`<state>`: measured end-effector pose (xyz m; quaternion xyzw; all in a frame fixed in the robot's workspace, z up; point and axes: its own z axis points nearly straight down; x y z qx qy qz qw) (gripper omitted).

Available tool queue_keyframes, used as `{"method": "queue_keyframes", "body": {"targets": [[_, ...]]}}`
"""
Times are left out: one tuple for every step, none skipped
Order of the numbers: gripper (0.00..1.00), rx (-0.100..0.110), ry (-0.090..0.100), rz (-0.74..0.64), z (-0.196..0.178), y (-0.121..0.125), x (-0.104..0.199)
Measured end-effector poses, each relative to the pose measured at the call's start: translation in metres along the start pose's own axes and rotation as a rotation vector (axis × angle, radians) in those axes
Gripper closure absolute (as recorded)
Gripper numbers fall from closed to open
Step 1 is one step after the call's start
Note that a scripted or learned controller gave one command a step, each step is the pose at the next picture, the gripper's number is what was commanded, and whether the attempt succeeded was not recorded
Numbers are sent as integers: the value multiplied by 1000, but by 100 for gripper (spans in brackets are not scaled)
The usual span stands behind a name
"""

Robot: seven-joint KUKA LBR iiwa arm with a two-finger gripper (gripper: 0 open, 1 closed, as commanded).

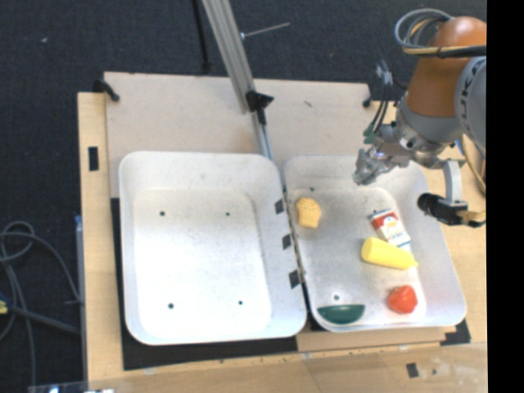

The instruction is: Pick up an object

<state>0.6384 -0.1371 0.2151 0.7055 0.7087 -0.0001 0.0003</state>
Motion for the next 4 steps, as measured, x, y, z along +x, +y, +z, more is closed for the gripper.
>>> {"method": "queue_keyframes", "body": {"targets": [[100, -1, 2, -2, -16, -25, 48], [100, 0, 2, -2, -13, -39, 100], [100, 1, 1, -1, -7, -64, 144], [100, 0, 4, -4, -23, -92, 194]]}}
